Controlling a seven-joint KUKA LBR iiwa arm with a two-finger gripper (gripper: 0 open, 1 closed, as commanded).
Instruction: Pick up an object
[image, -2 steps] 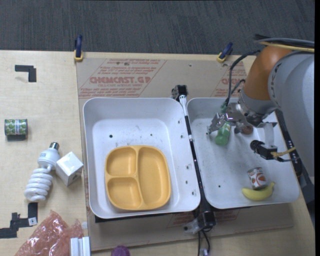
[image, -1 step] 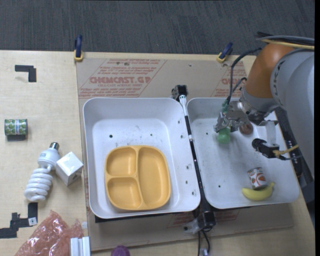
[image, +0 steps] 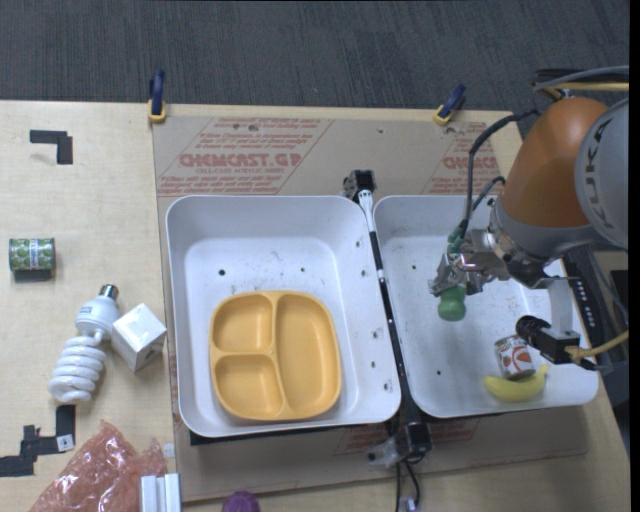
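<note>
Apparently the grasp itself is the step in hand: the gripper sits in the right bin, toward its far-middle, with a small green object right at its fingertips. The upper end of that green piece runs up between the fingers, which look closed in on it, so I judge it gripped, though the hold is shallow and most of the piece hangs below the tips (whether it rests on the bin floor or is just clear of it cannot be told from this slant). The next move calls for a straight, steady lift, since a pinch on the very top of a rounded piece could slip. Other candidates lie at the near right corner of the same bin: a yellow banana with a small red-and-white can touching it on its far side, both well apart from the gripper. The left bin holds a yellow divided plate.
</note>
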